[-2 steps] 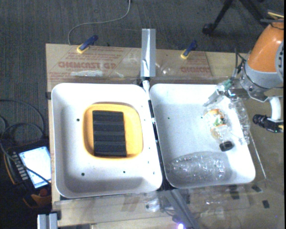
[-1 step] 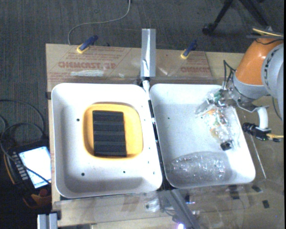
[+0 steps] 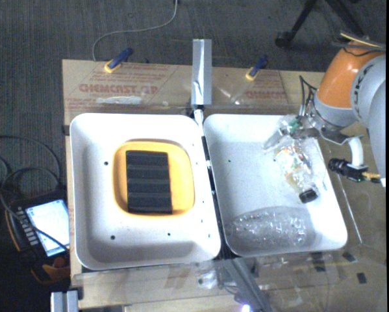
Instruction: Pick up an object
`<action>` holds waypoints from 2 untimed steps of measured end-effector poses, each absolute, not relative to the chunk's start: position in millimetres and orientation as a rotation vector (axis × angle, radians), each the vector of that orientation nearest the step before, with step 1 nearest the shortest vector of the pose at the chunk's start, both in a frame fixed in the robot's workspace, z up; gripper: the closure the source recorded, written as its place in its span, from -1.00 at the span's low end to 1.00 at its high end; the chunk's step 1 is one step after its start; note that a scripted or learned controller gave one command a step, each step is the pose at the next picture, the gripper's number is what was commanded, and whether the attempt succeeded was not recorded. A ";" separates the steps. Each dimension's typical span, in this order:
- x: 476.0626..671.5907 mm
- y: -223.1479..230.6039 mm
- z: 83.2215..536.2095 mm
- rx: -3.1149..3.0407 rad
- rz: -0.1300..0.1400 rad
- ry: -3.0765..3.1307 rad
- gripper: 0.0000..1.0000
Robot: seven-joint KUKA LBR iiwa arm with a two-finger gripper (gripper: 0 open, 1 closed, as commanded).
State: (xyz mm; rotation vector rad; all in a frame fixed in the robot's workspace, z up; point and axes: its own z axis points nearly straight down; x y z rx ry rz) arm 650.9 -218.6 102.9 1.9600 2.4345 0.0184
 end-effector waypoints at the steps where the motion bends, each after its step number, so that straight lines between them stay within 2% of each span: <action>1: 652.0 -217.5 113.2 1.955 0.018 2.434 1.00; 2: 673.6 -216.4 102.6 2.110 0.011 2.344 1.00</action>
